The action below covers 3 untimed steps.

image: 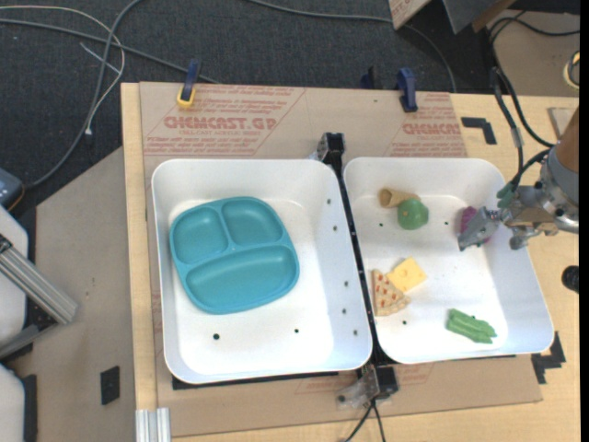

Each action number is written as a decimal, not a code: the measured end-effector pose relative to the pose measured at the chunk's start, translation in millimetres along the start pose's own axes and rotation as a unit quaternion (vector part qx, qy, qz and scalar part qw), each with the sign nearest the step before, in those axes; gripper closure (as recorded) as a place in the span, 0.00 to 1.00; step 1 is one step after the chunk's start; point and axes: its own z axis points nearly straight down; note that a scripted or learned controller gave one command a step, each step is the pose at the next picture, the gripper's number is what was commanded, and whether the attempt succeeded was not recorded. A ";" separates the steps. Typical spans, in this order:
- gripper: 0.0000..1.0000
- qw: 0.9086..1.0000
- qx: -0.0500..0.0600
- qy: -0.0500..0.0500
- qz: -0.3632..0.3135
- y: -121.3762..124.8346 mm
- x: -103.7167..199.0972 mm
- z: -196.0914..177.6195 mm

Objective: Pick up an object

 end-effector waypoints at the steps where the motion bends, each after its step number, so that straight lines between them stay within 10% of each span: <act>1: 0.00 1.000 -0.003 -0.001 -0.001 1.6 0.1 -3.2; 3: 0.00 1.000 0.000 0.001 -0.001 -6.2 10.5 120.0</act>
